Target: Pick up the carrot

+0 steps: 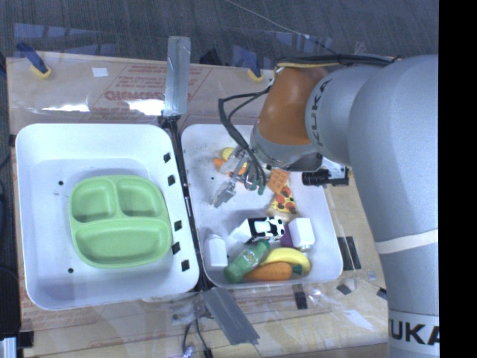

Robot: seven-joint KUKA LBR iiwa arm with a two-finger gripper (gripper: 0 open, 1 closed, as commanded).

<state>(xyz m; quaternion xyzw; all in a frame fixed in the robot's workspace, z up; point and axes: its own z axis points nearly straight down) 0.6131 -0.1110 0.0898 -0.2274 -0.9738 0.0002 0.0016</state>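
Clear plastic sheeting covers the bench [112, 95], and dark carpet shows beyond its far edge. Two shallow white bins sit side by side on it. Inside the left bin [37, 162] rests a green divided plate [119, 220] with three compartments. At the near edge of the right bin [328, 233] lies the carrot [270, 272], touching a yellow banana [288, 257] just behind it and a green bottle [244, 260] on its left. A small white bottle [217, 250] stands nearby, with a black-and-white cow toy [267, 228] and a pizza slice toy [282, 194] farther back. Coming in from the right, the grey arm lowers its gripper [237, 177] over the far part of that bin, well apart from the carrot. Its fingers look spread, with nothing between them.
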